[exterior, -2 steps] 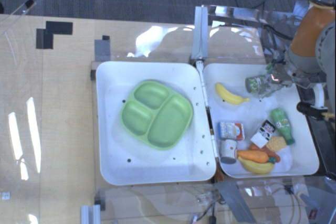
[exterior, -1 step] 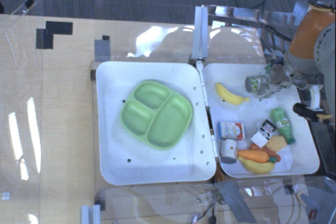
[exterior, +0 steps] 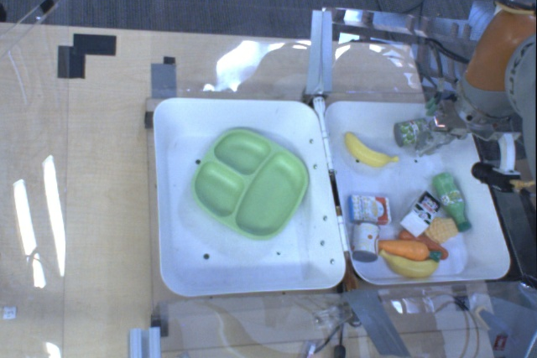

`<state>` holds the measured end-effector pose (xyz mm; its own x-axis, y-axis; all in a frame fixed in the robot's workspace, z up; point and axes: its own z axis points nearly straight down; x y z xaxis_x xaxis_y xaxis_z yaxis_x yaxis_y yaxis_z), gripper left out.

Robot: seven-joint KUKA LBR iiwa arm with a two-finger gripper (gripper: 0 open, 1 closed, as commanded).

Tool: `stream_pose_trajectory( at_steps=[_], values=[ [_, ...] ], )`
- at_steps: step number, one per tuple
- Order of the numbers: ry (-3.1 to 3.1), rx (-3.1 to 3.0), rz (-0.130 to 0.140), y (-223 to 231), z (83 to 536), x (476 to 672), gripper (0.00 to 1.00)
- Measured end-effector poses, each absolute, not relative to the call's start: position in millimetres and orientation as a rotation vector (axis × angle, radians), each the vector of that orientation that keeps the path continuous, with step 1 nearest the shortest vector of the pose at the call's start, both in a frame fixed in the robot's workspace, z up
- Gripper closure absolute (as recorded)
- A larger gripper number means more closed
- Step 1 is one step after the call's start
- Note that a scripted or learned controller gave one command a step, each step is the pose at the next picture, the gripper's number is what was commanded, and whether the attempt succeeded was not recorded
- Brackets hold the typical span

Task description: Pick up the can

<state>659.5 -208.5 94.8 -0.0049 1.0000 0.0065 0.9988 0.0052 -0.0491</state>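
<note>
The can (exterior: 411, 132), green-labelled with a silvery end, lies on its side at the back of the right bin (exterior: 495, 264). It looks slightly raised, with a shadow on the bin floor just below it. My gripper (exterior: 436, 127) comes in from the right, its fingers closed on the can's right end. The grey wrist and orange band rise behind it at the bin's far right corner.
The right bin also holds a banana (exterior: 369, 151), a small carton (exterior: 369, 208), a white cylinder (exterior: 365, 239), a carrot (exterior: 407, 249), a second banana (exterior: 411, 266), a green bottle (exterior: 450, 199) and a cracker (exterior: 442, 229). A green divided plate (exterior: 252, 183) sits in the left bin (exterior: 180, 264).
</note>
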Motion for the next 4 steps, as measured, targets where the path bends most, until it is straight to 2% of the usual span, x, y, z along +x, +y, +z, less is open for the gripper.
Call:
stream_pose_trajectory(
  at_steps=[1, 3, 4],
  values=[
    [-2.2, -2.185, 0.046, -208, 95, 659.7, 0.0],
    [-2.026, -2.372, 0.072, -138, 85, 655.8, 0.0],
    [-1.848, -2.509, 0.089, -125, 84, 653.2, 0.0]
  ],
)
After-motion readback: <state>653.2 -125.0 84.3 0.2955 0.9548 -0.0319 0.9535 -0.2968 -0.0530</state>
